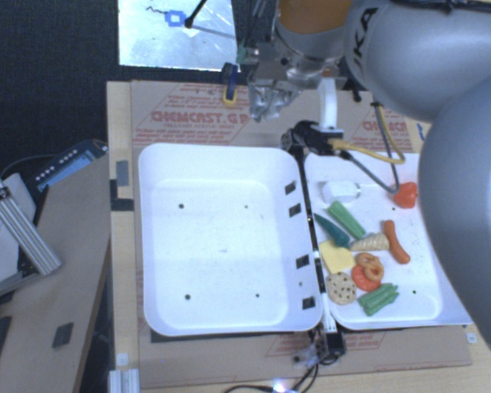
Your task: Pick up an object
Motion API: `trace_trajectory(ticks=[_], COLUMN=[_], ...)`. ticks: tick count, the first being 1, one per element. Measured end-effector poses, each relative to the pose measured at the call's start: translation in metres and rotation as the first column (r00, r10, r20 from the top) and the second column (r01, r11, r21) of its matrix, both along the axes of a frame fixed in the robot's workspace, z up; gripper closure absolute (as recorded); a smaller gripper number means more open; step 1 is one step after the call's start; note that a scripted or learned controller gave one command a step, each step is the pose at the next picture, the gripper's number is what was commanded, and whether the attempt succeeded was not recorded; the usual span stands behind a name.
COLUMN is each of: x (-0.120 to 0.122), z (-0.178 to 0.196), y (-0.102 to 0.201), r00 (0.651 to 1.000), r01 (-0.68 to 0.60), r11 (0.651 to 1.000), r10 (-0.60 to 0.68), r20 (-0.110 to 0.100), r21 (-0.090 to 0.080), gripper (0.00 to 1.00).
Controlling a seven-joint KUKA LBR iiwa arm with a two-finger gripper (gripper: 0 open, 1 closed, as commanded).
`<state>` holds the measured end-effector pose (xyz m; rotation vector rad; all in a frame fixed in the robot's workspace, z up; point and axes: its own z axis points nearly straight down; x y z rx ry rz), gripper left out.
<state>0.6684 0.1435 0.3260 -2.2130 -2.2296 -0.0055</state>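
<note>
A pale wooden bench (74, 244) fills the frame's lower half, bearing a printed cardboard sheet (188, 113) at centre, on which two shallow white bins sit side by side, the left bin (159, 244) touching the right bin (430, 301).

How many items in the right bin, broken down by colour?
Green: 3, a long pod, a dark one, a bundle
Orange/red: 3, tomato-like piece, sausage, ring piece
Yellow/tan: 3, cheese wedge, cone, cookie
White: 1, block
Total: 10
</note>
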Motion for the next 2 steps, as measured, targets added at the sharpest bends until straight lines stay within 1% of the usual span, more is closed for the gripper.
trace_trajectory(ticks=[1,2], x=[0.000,0.000], z=[0.009,0.008], y=[0.043,0.080], r00=[1.000,1.000], r01=[0.000,0.000], r11=[1.000,1.000], r10=[0.000,0.000], r20=[0.001,0.000], r21=[0.000,0.000], gripper=[1.00,1.00])
